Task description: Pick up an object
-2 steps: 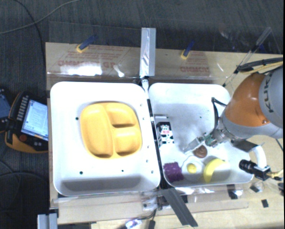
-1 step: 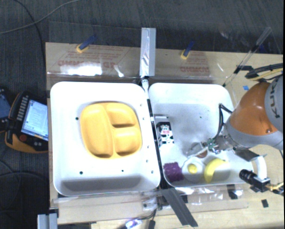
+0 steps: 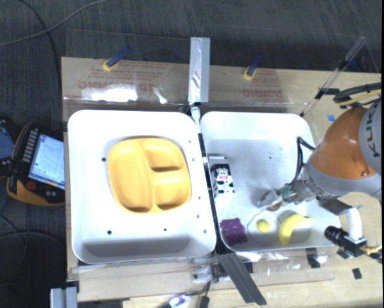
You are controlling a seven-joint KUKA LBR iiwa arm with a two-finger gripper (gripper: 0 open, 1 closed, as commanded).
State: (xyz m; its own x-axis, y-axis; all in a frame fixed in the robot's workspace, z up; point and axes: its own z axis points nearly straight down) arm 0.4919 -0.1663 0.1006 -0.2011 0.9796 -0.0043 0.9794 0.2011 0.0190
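Note:
My gripper [image 3: 273, 199] is low inside the right bin [image 3: 256, 133], reaching in from the right below the orange wrist band [image 3: 341, 149]. Just under its tip lie a small white and yellow round piece [image 3: 264, 225] and a yellow lemon-like object [image 3: 292, 227] near the bin's front wall. A purple object [image 3: 232, 231] sits in the front left corner of that bin. A black and white patterned item [image 3: 221, 178] lies by the left wall. Nothing is visibly lifted.
The left bin [image 3: 89, 236] holds a yellow divided tray [image 3: 149, 174]. A metal divider strip [image 3: 199, 69] stands behind the bins. A handheld controller [image 3: 34, 165] lies off the bench at far left. Cables run along the right side.

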